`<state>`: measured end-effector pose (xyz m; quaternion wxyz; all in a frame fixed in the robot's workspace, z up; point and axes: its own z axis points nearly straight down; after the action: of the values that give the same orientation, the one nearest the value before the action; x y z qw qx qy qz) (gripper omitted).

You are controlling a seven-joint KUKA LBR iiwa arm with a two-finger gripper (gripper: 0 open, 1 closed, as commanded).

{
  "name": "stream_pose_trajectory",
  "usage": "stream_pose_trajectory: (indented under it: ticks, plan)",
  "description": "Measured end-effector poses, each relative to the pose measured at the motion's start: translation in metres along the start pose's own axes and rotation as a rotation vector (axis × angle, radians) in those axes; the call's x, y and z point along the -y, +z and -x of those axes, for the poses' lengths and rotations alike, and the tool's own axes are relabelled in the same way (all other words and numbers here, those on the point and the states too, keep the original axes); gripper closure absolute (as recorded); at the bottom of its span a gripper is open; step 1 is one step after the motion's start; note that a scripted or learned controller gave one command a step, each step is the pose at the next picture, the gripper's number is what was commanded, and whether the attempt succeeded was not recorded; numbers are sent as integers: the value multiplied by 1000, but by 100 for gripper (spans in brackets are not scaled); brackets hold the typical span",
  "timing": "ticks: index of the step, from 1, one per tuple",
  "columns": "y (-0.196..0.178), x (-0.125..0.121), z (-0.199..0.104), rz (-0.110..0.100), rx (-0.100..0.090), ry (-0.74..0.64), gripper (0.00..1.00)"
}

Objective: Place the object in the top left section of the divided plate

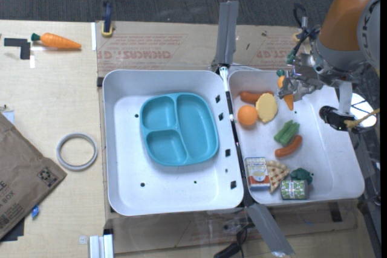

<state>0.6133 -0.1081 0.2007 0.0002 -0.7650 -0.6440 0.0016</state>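
The divided plate [179, 129], teal with three sections, lies in the middle of the left bin [121, 148]. The gripper [289, 92] hangs above the far left part of the right bin [338, 184], well right of the plate, and appears to pinch a small toy carrot [289, 98] between its fingers, though the view there is cluttered. Just right of the plate lie an orange ball [247, 115], a pale potato-like piece [266, 107], a sausage [288, 146], green beans [286, 132], a waffle piece [277, 176] and two small cartons [257, 172] whose labels are too small to read. Beyond the plate, brown cardboard [163, 45] bears red print, illegible here. Far left of the plate lies another carrot [57, 41].
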Motion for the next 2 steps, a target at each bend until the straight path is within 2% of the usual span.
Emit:
stream_pose_trajectory:
  ticks: [1, 2]
  plan:
    - [-150, -41, -27, 2, 0, -55, 100]
    - [21, 57, -4, -2, -2, -20, 100]
